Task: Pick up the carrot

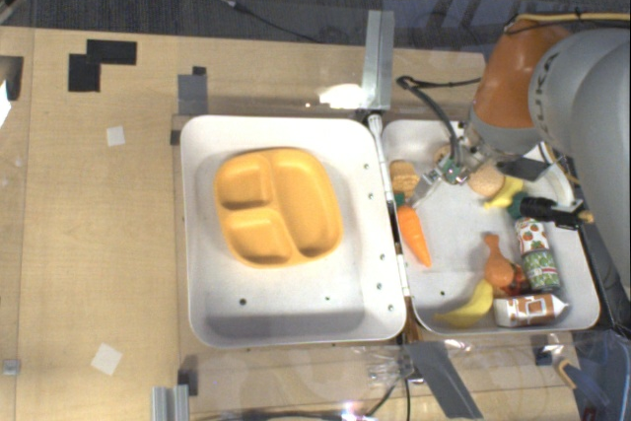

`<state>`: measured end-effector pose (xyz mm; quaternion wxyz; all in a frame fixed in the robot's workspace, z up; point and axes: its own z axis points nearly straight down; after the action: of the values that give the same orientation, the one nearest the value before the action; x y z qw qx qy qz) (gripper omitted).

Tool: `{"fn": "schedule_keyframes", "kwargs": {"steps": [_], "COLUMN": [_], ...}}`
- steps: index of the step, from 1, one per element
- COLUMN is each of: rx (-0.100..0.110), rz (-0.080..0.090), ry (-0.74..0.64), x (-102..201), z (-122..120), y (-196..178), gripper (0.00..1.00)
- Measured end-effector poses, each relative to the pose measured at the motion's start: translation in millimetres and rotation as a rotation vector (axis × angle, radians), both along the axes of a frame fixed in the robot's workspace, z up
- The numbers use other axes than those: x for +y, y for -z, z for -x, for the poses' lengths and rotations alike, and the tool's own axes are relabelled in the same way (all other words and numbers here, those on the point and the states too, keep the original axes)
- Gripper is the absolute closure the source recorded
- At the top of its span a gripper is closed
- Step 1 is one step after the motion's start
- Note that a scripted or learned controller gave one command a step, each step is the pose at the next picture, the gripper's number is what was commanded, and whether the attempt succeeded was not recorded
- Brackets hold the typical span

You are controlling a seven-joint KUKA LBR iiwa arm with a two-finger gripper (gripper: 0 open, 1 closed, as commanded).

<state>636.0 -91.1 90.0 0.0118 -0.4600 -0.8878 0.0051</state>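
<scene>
Carrot (413, 235) lies in the right-hand bin (449, 296), hard against that bin's left wall, its green stub pointing up the picture and its tip pointing down. From where I stand it sits below and to the left of the gripper (451, 169), near it but clearly apart, with bare white floor between the two. The gripper hangs over the upper part of the same bin, at the end of the grey arm (582, 104) with its orange band (508, 84), which comes in from the right. Nothing can be made out in its grasp, and how it is set is too small and cluttered to tell.

Just left of the gripper, above the carrot's green end, lies a small tan bread-like piece (404, 176). Just right of the gripper sits a round beige piece (486, 180), and beyond that a yellow item (505, 194) partly under the arm. Further below the gripper, towards the bin's lower right, are an orange pear-shaped toy (498, 266), a banana (471, 307), a printed can (537, 256) and a small carton (530, 310).

Well to the left of the gripper, in the other bin (202, 222), rests a yellow divided tray (279, 205).
</scene>
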Motion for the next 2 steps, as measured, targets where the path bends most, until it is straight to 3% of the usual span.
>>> {"fn": "schedule_keyframes", "kwargs": {"steps": [1, 2], "rx": [-0.034, -0.029], "rz": [0.005, 0.008], "ry": [0.12, 0.497], "x": [-41, 1], "z": [27, 22], "y": [2, -6], "gripper": [0.0, 0.0]}}
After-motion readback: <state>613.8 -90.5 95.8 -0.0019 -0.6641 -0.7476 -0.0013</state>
